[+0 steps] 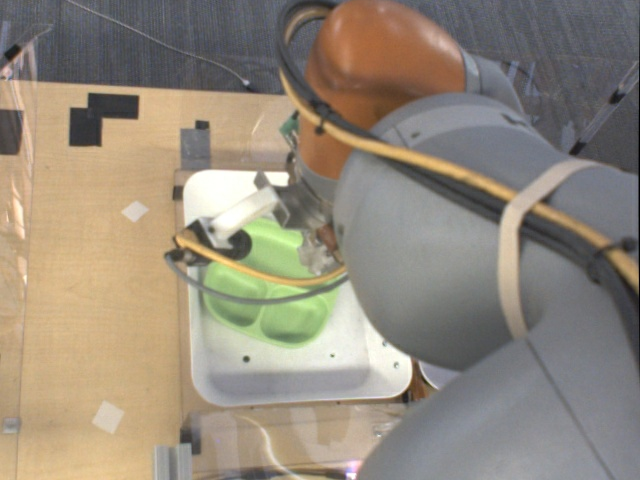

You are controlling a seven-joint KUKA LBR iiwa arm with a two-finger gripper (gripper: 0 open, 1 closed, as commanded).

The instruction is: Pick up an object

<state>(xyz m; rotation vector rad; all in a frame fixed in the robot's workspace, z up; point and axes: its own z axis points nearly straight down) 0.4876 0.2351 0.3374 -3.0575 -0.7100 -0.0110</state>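
A green divided tray [265,298] lies in the white bin [290,378], at seven o'clock from the arm's orange band [385,48]. The gripper [310,238] hangs above the tray's far edge; its jaw state cannot be told. Seizing the raised rim looks surest.

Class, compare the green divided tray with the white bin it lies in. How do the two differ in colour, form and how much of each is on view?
The green tray is bright lime; the white bin is plain white. The tray has raised ridges splitting it into compartments, while the bin's floor is flat and undivided. The arm and cables cover the tray's upper part, whereas the bin's left and near rims show. Both are shallow with rounded corners.
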